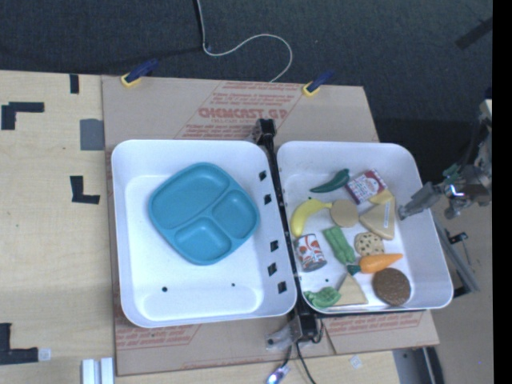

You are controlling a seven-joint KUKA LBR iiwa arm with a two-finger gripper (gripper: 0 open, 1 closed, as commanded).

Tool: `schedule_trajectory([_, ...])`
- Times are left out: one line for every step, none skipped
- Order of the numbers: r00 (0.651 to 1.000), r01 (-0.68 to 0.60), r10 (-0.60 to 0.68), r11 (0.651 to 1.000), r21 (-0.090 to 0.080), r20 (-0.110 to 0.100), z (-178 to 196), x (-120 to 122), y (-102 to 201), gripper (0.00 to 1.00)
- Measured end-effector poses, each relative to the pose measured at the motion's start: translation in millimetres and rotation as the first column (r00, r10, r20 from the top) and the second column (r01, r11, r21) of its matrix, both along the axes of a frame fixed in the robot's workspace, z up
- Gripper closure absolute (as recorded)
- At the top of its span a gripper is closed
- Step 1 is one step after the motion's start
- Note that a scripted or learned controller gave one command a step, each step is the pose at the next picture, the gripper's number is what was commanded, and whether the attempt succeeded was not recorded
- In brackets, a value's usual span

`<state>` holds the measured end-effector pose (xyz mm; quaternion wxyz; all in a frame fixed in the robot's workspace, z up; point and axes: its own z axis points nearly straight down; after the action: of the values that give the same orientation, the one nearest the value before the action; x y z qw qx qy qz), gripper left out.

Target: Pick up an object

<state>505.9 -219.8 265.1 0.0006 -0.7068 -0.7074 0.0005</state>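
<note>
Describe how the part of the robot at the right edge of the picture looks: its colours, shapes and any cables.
At the right edge, a grey metal gripper reaches toward the right bin. It looks slim and angular, ending in a narrow grey tip. Behind it sits a cluster of metallic parts with a small teal spot, and thin dark rods or cables run upward and downward from there. The picture is too blurred to show markings.

At the right edge of the frame, about mid-height, the gripper (412, 207) pokes in, a grey finger slanting down and to the left. Behind it sits a cluster of metal wrist hardware with thin dark struts running up and down along the edge.
</note>
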Motion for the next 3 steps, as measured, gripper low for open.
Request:
schedule_trajectory([1.000, -0.001, 0.001, 1.000, 0.000, 0.000, 10, 0, 0, 1.00])
schedule_trajectory([1.000, -0.005, 0.005, 1.000, -0.005, 0.020, 188, -21, 46, 1.00])
schedule_trajectory([1.000, -0.001, 0.001, 1.000, -0.005, 0.013, 276, -22, 38, 1.00])
